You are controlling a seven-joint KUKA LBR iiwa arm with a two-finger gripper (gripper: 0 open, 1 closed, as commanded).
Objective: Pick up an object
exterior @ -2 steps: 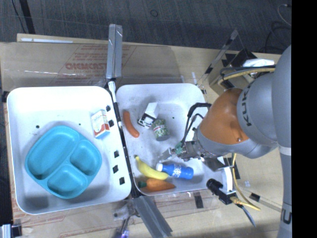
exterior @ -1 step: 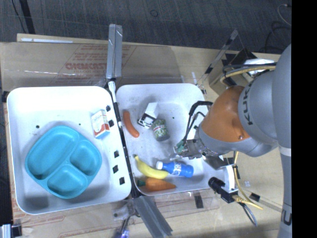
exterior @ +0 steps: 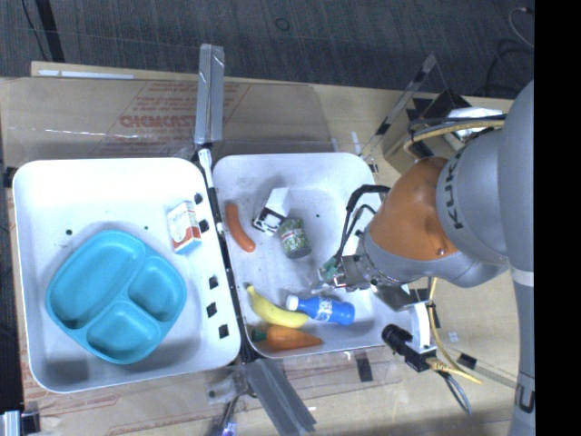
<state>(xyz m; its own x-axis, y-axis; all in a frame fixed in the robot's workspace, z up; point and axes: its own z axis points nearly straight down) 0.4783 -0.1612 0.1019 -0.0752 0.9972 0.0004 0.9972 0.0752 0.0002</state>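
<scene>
Two shallow white bins are seen side by side on the bench. In the left bin (exterior: pixel 36 243) a blue divided plate (exterior: pixel 116 295) is laid, and a small red and white carton (exterior: pixel 184 226) is placed near the divider, just beyond the plate's upper right corner.

The right bin (exterior: pixel 309 166) is reached into by the grey arm (exterior: pixel 472 207), whose orange band (exterior: pixel 413 212) is seen above the wrist. The gripper (exterior: pixel 334 275) is lowered near the bin's right side, just above the blue bottle (exterior: pixel 323 310), which is laid on its side with its white cap pointed left. The gripper is positioned at the bottle's upper edge, close to it or touching it; which of the two cannot be told. Whether the gripper is spread or pressed together cannot be told from this view, and nothing is seen to be held by it.

A yellow banana (exterior: pixel 272 309) is laid just left of the bottle, its tip touching the cap end, and an orange carrot (exterior: pixel 289 338) is placed below both, against the bin's near wall. A small green can (exterior: pixel 293 238) is found up and to the left of the gripper, near but apart. A black and white box (exterior: pixel 270 214) is seen beside the can, and a red-orange sausage (exterior: pixel 240 228) is laid further left, near the divider.
</scene>
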